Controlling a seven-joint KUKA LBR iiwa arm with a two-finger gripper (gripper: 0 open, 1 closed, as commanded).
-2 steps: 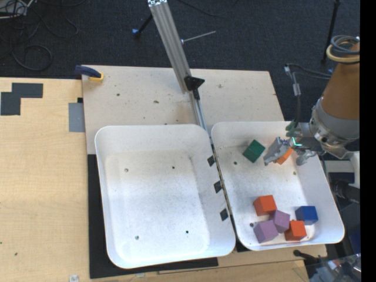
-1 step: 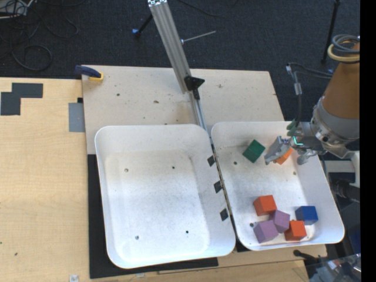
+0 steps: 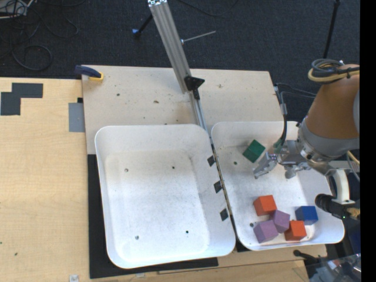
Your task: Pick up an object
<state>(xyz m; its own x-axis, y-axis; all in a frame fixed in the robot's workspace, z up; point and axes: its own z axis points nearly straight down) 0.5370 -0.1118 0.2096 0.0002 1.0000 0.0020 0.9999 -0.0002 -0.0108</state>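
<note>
Claw (image 3: 271, 164) perhaps just beside green block (image 3: 254, 150), right bin (image 3: 235, 184).

Left bin (image 3: 117, 157): floor bare, open access throughout. Right bin (image 3: 235, 181): green block (image 3: 254, 150) sits alone near the back; orange, purple and blue blocks (image 3: 281, 219) crowd the front corner. A slanted metal post (image 3: 176, 51) rises behind the bins.

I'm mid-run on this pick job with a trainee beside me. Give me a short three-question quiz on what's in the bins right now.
1. True or false: the green block lies in the right bin.
2. How many orange blocks are there?
3. Which block lies nearest the gripper: A green, B blue, C purple?

Key:
1. True.
2. Two.
3. A; the blue block and purple blocks lie toward the bin's near edge.
</note>
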